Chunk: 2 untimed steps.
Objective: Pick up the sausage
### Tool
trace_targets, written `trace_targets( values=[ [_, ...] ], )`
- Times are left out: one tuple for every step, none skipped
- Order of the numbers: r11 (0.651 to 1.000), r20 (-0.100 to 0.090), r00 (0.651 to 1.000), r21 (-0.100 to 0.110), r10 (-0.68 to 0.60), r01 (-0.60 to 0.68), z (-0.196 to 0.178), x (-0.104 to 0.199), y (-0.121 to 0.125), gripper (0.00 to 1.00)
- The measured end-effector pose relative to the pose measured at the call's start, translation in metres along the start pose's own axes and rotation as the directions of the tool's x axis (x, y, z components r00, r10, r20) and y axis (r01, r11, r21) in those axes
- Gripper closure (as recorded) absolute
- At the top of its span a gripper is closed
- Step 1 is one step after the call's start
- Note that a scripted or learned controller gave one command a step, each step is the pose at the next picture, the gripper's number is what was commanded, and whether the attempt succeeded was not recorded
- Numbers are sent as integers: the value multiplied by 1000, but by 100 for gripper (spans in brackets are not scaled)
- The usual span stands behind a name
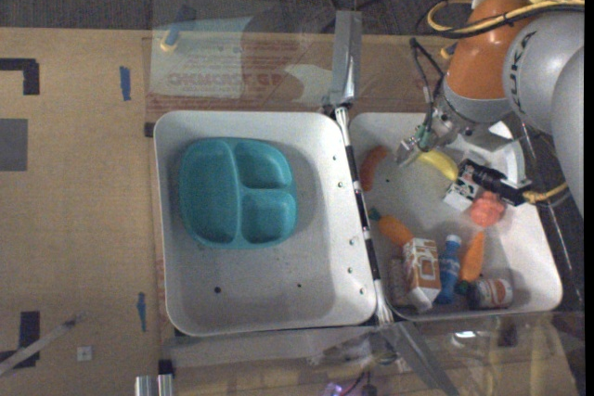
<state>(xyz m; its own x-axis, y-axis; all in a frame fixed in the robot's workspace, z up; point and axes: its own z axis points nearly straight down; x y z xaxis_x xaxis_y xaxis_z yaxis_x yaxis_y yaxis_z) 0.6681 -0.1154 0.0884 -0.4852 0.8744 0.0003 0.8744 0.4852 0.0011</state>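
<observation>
— In the right shallow white bin (548, 287), where does the reddish-brown oblong sausage (373, 168) lie?

— Hard by the left wall, towards the far corner. Long axis runs near-to-far, far end leaning slightly right.

— Room around it?

— Wall on its left; bare floor on the near side. The two-finger gripper (409, 151) is just to its right, and the yellow banana-shaped piece (437, 165) is beyond that.

— Is the gripper open or closed?

— Cannot tell from this view. The sausage is not in its hold.

— Count.

— One sausage. Two orange tapered pieces (395, 229), one mid-bin, one further right. One white-and-orange carton (423, 272), one blue bottle (450, 264), both at the near wall. Two bins; the left shallow white bin (269, 292) holds one teal divided plastic plate (237, 192).

— Other edges?

— Near-side clutter is well apart from the sausage.
</observation>
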Motion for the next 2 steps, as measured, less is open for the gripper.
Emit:
trace_targets(
  values=[
    [981, 3, 981, -3, -191, 191, 0, -11, -5, 100],
    [981, -18, 981, 9, -192, 192, -1, -8, -8, 0]
  ],
)
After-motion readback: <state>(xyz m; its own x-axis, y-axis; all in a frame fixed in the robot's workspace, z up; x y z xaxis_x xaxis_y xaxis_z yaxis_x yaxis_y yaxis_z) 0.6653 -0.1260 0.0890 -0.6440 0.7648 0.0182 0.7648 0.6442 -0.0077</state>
